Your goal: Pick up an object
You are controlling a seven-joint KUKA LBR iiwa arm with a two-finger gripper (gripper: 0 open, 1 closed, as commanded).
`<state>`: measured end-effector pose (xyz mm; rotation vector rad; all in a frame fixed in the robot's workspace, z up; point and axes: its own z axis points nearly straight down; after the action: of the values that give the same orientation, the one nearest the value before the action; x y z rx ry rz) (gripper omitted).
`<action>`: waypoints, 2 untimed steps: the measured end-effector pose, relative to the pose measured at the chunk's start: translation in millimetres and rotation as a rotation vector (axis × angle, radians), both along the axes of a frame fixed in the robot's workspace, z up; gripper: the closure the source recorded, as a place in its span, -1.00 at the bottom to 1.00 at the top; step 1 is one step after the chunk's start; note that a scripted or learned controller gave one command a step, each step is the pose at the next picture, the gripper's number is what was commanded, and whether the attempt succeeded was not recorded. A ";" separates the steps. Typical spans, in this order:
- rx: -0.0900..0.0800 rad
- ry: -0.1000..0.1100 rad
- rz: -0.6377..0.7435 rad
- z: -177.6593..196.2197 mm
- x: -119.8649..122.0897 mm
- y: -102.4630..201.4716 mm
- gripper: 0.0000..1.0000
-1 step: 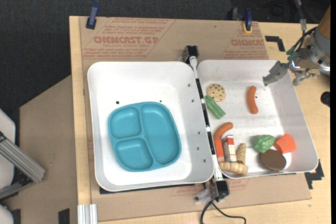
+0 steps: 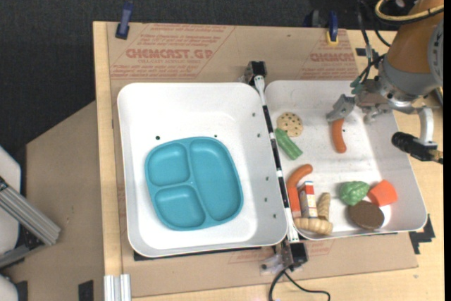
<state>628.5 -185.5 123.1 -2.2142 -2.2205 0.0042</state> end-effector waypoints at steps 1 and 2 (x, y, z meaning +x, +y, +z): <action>0.000 0.000 -0.002 -41.5 -3.0 8.7 -1.00; -0.002 -0.007 -0.002 -27.4 -1.1 8.0 1.00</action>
<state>627.3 -177.5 95.7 -2.2203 -2.2227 -0.0011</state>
